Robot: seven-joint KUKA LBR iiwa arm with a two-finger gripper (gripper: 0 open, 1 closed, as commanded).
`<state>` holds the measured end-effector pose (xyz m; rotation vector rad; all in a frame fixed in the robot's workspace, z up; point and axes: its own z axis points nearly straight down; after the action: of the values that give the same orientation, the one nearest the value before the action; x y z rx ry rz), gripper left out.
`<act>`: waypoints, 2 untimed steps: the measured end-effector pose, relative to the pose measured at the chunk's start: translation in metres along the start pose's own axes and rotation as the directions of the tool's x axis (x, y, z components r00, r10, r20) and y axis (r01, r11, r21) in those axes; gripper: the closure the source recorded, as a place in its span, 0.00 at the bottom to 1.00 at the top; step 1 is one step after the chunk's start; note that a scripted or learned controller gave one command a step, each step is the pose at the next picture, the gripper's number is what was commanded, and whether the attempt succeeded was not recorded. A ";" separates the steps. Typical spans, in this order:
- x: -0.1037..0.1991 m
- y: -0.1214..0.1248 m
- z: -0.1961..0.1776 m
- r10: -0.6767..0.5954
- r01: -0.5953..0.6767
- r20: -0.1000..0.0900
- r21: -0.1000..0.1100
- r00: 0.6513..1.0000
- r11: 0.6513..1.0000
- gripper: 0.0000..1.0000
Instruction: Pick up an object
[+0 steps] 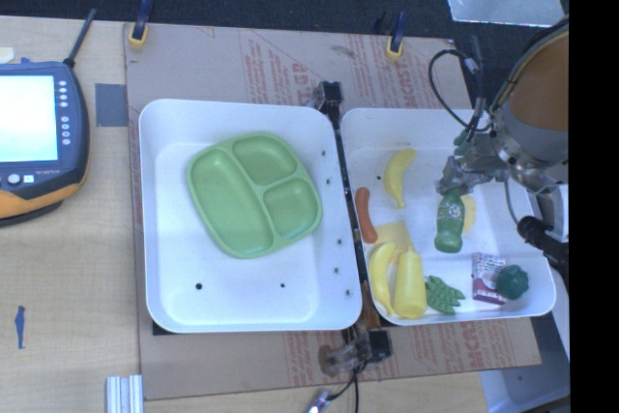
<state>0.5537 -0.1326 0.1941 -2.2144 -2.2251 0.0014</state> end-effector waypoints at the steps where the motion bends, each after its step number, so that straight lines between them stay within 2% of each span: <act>1: 0.080 0.027 -0.026 0.001 -0.001 -0.001 0.001 1.000 1.000 1.00; 2: 0.115 0.008 -0.041 0.000 0.000 -0.001 0.003 1.000 1.000 1.00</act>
<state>0.5609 -0.0173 0.2348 -2.2130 -2.2229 0.0037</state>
